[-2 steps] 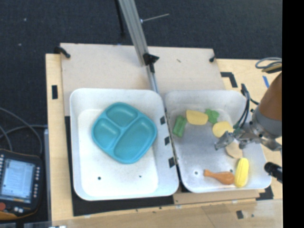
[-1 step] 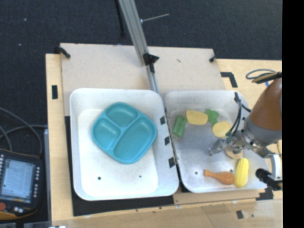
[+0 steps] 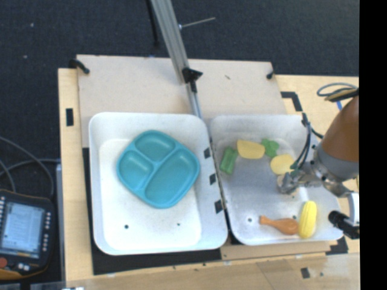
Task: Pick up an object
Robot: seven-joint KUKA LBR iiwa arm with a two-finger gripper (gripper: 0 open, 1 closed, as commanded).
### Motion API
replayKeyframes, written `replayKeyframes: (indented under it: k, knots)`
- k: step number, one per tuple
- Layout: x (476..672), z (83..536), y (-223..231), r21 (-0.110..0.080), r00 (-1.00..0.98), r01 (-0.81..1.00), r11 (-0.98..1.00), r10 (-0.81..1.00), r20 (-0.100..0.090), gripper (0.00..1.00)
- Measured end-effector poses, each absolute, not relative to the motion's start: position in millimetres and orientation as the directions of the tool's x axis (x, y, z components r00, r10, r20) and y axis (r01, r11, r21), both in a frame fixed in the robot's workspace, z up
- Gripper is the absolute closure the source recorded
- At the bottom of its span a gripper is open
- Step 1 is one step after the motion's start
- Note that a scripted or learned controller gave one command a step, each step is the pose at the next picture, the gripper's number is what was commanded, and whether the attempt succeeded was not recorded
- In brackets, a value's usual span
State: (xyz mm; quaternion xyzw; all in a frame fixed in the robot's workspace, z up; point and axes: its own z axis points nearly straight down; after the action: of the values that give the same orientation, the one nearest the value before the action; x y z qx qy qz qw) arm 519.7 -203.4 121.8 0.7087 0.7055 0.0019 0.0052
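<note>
Tan counter [image 3: 151, 83] carrying two shallow white bins side by side, left bin [image 3: 103, 222] and right bin [image 3: 254, 222] touching along their inner edges. Grey metal post [image 3: 172, 35] slanting down from the top to the seam between them. In the left bin, a teal divided plate [image 3: 158, 168], three compartments, lying flat near the middle. Grey arm [image 3: 344, 141] with orange band reaching in from the right over the right bin's far edge, end effector [image 3: 290, 183] low over the bin floor just below the round yellow piece [image 3: 282, 164]; fingers too dark and blurred to judge, perhaps near the floor, so cannot tell whether apart or together. Scattered in the right bin: yellow lump [image 3: 250, 149] near the top, dark green piece [image 3: 270, 146] touching its right side, light green block [image 3: 228, 160] just left of it. Near the bottom edge, yellow corn [image 3: 308, 218] upright, orange carrot [image 3: 280, 225] beside it on the left. Black tablet [image 3: 21, 228] off the counter at far left.
</note>
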Motion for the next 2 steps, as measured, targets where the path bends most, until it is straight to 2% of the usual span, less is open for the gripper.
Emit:
replayKeyframes:
  k: [2]
  knots:
    - [522.9,224.0,-198.8,0.009,-0.004,1.0,0.004,1.0,-0.003,1.0]
